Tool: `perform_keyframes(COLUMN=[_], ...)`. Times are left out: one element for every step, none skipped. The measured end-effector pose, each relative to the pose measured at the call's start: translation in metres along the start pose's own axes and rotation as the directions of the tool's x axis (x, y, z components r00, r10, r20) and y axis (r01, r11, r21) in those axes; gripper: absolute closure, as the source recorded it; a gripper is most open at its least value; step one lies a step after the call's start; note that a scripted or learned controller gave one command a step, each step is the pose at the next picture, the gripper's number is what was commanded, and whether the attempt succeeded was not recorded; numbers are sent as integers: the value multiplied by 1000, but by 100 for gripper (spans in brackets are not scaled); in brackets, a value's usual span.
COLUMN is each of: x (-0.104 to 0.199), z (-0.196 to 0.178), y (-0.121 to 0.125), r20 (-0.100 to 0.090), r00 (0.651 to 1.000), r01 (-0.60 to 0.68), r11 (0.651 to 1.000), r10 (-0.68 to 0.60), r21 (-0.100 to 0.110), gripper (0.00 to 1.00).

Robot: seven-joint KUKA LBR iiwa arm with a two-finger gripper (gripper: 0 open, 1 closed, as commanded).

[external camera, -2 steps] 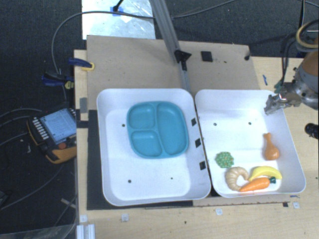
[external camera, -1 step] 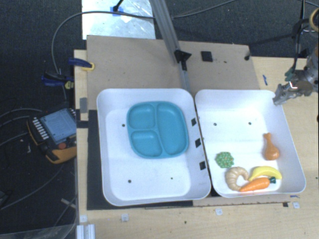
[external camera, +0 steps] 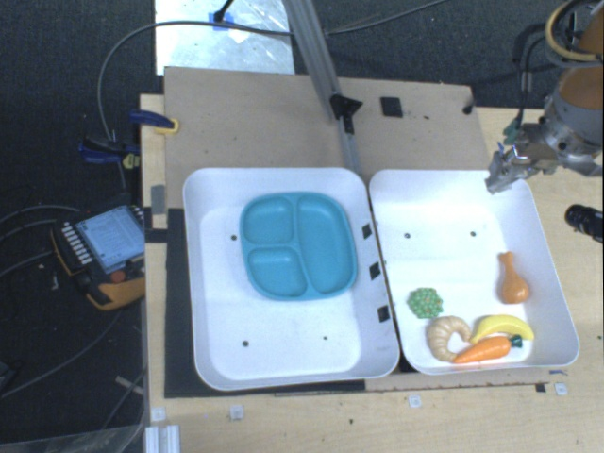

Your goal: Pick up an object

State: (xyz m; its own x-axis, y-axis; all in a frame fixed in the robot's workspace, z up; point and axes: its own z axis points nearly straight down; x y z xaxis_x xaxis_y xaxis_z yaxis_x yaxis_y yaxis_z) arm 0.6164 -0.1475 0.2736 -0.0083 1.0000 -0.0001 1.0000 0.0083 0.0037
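Two white bins on bench. At right bin's far-right corner, my gripper hovers, grip state indiscernible; carrot, banana lie unpicked, near side.

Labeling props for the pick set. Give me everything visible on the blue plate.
The blue plate is a light blue, rounded-rectangle tray, plastic by its look, split into three compartments: two on its left, one longer on its right. It lies flat and slightly rotated in the upper part of the left bin, resting on the bin floor. It holds nothing and nothing else touches it. The gripper is far off, over the right bin's upper right rim.
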Motion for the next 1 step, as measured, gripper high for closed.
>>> perform_keyframes(x=[59], z=[16], y=[13], r20=[-1], r00=[1000], r01=[1], r11=[1000], r10=[-1], r21=[1], gripper=[100])
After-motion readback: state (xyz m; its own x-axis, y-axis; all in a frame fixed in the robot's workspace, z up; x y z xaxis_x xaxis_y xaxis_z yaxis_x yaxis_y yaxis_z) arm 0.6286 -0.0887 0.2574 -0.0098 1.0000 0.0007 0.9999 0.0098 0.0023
